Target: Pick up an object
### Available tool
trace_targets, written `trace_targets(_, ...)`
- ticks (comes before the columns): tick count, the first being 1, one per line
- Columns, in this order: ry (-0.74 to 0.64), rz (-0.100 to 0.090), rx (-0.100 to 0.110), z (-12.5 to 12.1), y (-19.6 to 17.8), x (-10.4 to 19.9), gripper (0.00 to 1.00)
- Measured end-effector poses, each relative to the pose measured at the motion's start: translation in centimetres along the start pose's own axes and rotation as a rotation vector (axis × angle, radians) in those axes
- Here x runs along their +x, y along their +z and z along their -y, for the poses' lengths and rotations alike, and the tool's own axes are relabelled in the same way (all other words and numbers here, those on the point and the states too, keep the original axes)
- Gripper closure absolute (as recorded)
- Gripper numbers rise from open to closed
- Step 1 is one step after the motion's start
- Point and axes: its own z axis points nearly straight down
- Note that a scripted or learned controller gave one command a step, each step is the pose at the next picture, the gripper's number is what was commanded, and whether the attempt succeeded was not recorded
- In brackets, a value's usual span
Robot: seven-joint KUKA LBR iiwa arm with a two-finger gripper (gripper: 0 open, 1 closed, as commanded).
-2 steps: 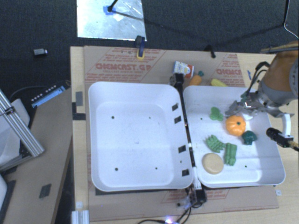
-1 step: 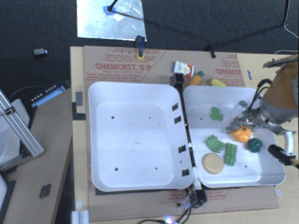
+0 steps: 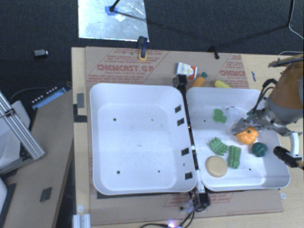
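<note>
The right bin [image 3: 275, 175] holds several small things. An orange pumpkin-like toy [image 3: 247, 137] lies near its right side. My gripper [image 3: 243, 126] is low over the toy's upper left edge, reaching in from the right under the arm's orange band [image 3: 290, 91]. A dark teal ball [image 3: 259, 149] sits just right of the orange toy. Two green ridged pieces [image 3: 218, 146] [image 3: 234, 156] lie toward the front, with a tan disc [image 3: 216, 166] before them. A small green leafy piece [image 3: 219, 116] lies farther back.
The left bin [image 3: 102, 99] stands beside the right one, joined at a black-clipped middle rim [image 3: 187, 137]. Behind the bins on the cardboard lie a white-and-red item [image 3: 185, 70], an orange carrot [image 3: 199, 81] and a yellow piece [image 3: 221, 84]. A blue-yellow clamp [image 3: 142, 49] stands at the back.
</note>
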Motion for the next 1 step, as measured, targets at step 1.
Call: trace_targets(1,-0.011,-0.006,0.003,-2.06,0.94,9.66,1.00)
